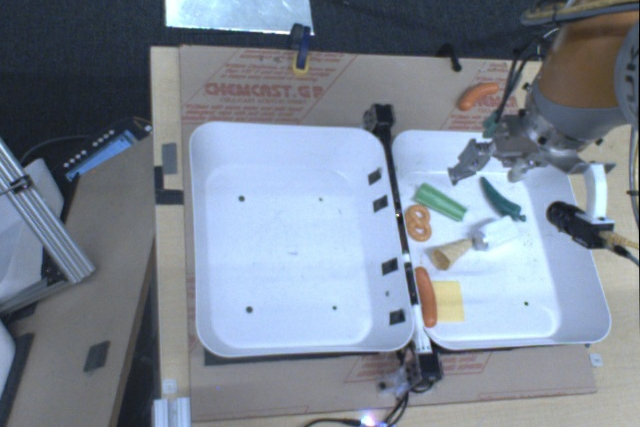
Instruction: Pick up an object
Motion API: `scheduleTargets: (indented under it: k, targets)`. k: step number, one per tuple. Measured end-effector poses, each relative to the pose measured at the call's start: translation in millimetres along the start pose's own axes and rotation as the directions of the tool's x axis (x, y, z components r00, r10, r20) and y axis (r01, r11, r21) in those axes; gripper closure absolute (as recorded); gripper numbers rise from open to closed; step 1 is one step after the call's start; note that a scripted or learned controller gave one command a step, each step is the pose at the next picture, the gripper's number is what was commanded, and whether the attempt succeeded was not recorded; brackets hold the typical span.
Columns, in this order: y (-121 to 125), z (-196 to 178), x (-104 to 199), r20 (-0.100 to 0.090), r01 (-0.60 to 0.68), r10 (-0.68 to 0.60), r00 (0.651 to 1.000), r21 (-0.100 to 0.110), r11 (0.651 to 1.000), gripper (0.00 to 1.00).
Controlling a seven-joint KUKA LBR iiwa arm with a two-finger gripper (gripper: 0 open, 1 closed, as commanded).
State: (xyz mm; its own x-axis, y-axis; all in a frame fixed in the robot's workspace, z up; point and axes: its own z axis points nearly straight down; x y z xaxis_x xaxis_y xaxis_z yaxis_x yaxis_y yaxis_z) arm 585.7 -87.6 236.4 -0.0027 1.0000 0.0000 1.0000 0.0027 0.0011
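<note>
Below my tool, which hangs spread open and empty over the right bin, lies the dark green pepper. I would centre over its middle, turn the fingers across its narrow width, then descend straight.

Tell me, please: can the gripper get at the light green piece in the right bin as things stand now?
Probably yes. The gripper hangs over the right bin, close to the light green piece. That piece lies free on the bin floor, apart from the pretzel, with nothing lying on top of it.
</note>
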Motion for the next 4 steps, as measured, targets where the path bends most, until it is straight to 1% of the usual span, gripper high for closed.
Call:
scheduleTargets:
  k: [1, 2, 3, 4]
  targets:
    - [-5, 55, 80, -0.003, 0.008, -0.008, 1.000, 0.004, 1.000, 0.00]
    - [9, 38, 168, -0.004, 0.011, -0.011, 1.000, -0.003, 1.000, 0.00]
    - [9, 28, 162, -0.002, 0.002, -0.002, 1.000, -0.002, 1.000, 1.00]
    - [25, -22, 265, -0.004, 0.009, -0.009, 1.000, -0.006, 1.000, 1.00]
